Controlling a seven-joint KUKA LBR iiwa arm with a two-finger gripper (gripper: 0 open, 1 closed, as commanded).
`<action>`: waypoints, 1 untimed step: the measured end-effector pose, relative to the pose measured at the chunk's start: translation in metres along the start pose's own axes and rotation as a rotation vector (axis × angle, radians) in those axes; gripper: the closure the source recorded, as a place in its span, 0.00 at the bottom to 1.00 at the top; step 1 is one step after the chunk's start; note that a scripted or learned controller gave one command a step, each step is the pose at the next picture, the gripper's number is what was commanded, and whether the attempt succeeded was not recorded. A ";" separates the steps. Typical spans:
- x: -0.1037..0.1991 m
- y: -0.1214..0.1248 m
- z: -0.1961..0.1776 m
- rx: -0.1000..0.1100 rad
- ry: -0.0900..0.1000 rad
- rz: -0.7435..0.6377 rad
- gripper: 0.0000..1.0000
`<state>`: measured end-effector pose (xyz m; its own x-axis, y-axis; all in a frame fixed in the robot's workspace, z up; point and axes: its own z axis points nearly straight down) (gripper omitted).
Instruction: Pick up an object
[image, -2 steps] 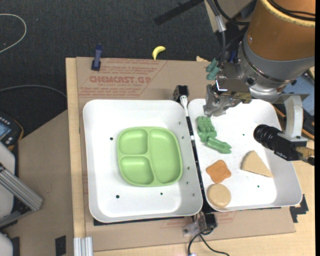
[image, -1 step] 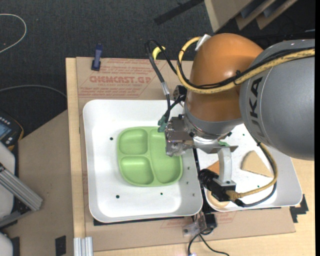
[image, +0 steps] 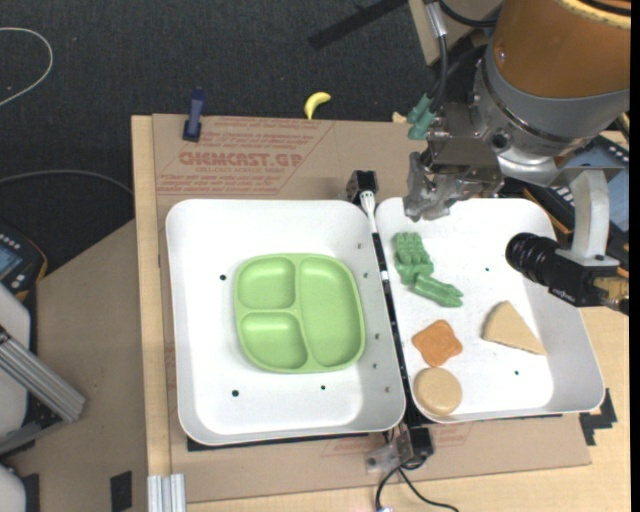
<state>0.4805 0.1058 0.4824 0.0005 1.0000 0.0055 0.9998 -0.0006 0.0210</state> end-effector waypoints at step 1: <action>0.030 -0.006 0.147 0.036 -0.009 -0.002 1.00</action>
<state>0.4774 0.1366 0.3358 -0.0013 1.0000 -0.0038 0.9999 0.0012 -0.0150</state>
